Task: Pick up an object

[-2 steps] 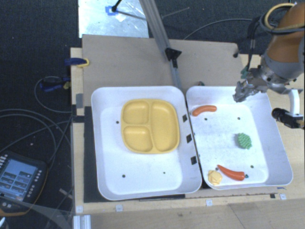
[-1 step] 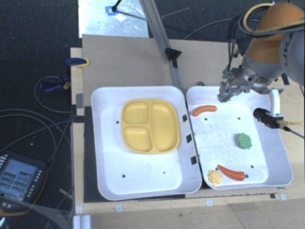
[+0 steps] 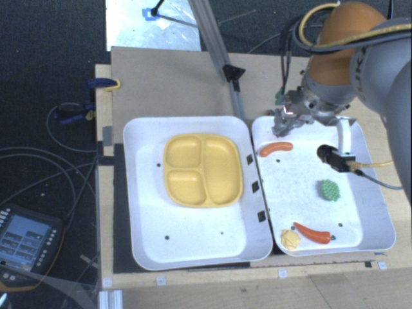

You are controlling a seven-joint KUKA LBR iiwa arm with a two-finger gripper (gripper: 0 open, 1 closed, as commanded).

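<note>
The right bin (image 3: 373, 192) holds an orange sausage (image 3: 275, 149) near its far left corner. A green knobbly piece (image 3: 330, 190) lies at mid right. A red sausage-shaped piece (image 3: 313, 233) and a pale yellow lump (image 3: 290, 239) rest by the near edge. My gripper (image 3: 282, 127) hangs over the bin's far left corner, just above and behind the orange sausage. Nothing shows between its fingers.
In the left bin (image 3: 145, 237) sits a yellow divided plate (image 3: 201, 170). A grey pole (image 3: 212, 37) slants down to the bench behind the bins. Black clips (image 3: 255, 187) join the two bins. A black part with a cable (image 3: 335, 158) hangs over the right bin.
</note>
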